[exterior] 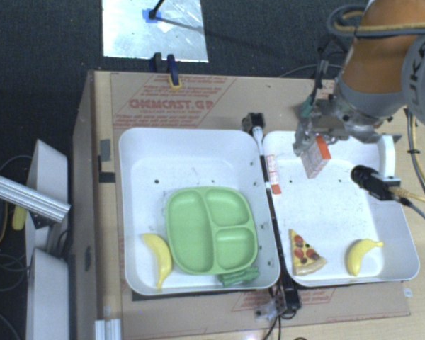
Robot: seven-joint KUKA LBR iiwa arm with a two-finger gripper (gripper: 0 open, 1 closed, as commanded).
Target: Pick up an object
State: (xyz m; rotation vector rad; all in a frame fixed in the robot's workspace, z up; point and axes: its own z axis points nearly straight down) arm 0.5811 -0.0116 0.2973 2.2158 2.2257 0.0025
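Note:
My gripper (309, 144) hangs over the far part of the right bin (397, 222). A small white and red carton (315, 160) sits tilted between its fingers, and it seems lifted off the bin floor. A pizza slice (305, 253) lies at the near left of the right bin. A yellow banana (361, 253) lies at that bin's near right. In the left bin (138, 161) a green divided plate (211, 229) rests near the front. A second banana (158, 258) lies to the plate's left, and a green pod (239, 276) lies at its near edge.
The two bins meet along a dark divider (267, 190) with a white and red label on it. The bench of brown cardboard (177, 101) stretches behind the bins. A shiny metal sheet (154, 20) lies on the dark floor beyond it.

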